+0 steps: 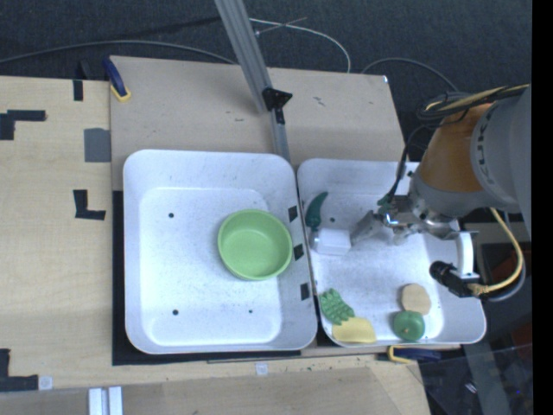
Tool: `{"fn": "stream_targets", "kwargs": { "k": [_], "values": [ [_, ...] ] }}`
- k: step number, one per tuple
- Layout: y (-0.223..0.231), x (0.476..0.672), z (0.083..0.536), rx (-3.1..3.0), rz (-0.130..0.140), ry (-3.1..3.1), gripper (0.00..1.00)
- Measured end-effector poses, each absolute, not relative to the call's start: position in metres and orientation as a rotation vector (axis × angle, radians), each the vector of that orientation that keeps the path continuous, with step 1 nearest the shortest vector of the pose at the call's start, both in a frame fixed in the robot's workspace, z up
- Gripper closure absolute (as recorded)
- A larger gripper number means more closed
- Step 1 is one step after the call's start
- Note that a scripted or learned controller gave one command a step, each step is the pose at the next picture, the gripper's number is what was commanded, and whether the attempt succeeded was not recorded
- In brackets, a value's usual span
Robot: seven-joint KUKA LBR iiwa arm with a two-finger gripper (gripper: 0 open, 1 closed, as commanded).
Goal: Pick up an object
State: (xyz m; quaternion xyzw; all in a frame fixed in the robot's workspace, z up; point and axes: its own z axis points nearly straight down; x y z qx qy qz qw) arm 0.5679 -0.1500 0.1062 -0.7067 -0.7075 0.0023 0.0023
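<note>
1. we find the arm [471, 158] reaching in from the right, over the right bin [449, 318], with its claw [359, 232] low above the bin floor.

2. the claw tip lies just beside a small white block [331, 241] near the bin's left wall. we cannot tell whether it touches the block, and we cannot tell whether the claw is open or closed; the view from above is too coarse there.

3. we see nothing between the tips, so we record no grasp. in our judgement the pick is not yet done.

4. candidate things, all resting in the right bin: the white block by the claw; a dark green curved piece [316, 207] just above the block, against the left wall; a green ridged piece [334, 303] and a yellow piece [354, 330] at the near left corner, touching or nearly so; a tan round piece [416, 298] and a green ball [408, 324] near the near right corner, close together.

5. the left bin [155, 180] holds a light green bowl [254, 245], well apart from the claw.

6. our assessment of progress: the approach looks largely complete, with the white block the likely target. what is left, as we judge it, is to close on the thing, lift it off the bin floor and show it held.

7. risk noted: the block sits close to the bin wall and the dark green piece, which may crowd the grip.
</note>
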Motion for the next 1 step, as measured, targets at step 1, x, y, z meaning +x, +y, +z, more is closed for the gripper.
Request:
{"fn": "stream_targets", "kwargs": {
  "k": [1],
  "values": [
    [-0.1492, 0.5686, 0.1189, -2.217, 0.003, -2.222, 1.0]
  ]
}}
